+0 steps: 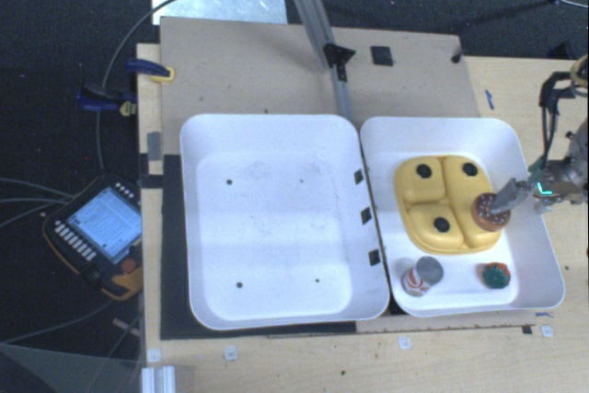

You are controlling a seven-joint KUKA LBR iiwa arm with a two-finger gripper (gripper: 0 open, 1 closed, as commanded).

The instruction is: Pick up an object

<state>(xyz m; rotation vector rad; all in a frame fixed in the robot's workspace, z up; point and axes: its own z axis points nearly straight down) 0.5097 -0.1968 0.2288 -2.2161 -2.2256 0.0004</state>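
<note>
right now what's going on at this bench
A robot arm reaches in from the right over the right bin, its gripper down at a small brown ring-shaped object lying on the edge of a yellow block. Whether it has gripped it is unclear. A small can and a green-and-red item lie near the front of that bin. The left bin sits alongside.

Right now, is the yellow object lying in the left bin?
No, the yellow object lies in the right bin, beside a small can and a small green and orange thing.
</note>
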